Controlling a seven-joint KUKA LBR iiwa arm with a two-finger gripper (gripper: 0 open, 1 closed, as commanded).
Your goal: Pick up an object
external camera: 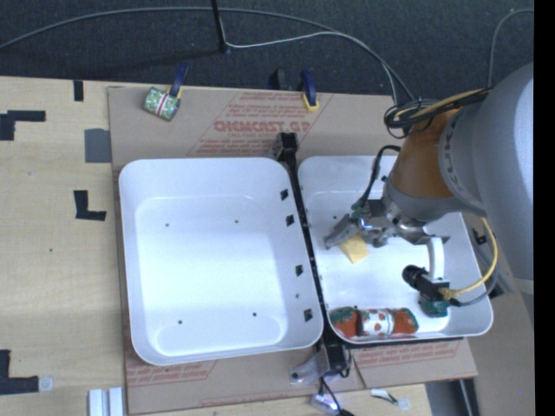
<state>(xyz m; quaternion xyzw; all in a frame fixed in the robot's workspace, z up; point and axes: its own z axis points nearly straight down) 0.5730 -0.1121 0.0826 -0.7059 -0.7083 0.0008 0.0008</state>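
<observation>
The tool point(354, 230) hangs over the right bin point(473, 323), grip unclear, a yellow block point(354, 250) just below it.

Pale wooden bench point(52, 258) with black tape marks, a cardboard sheet point(251, 124) clamped flat along its far edge. Dark floor point(104, 16) beyond, a thin cable point(286, 26) arcing across it.

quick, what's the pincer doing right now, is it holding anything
Pincer: above the yellow block in the right bin; grip state cannot be told.
</observation>
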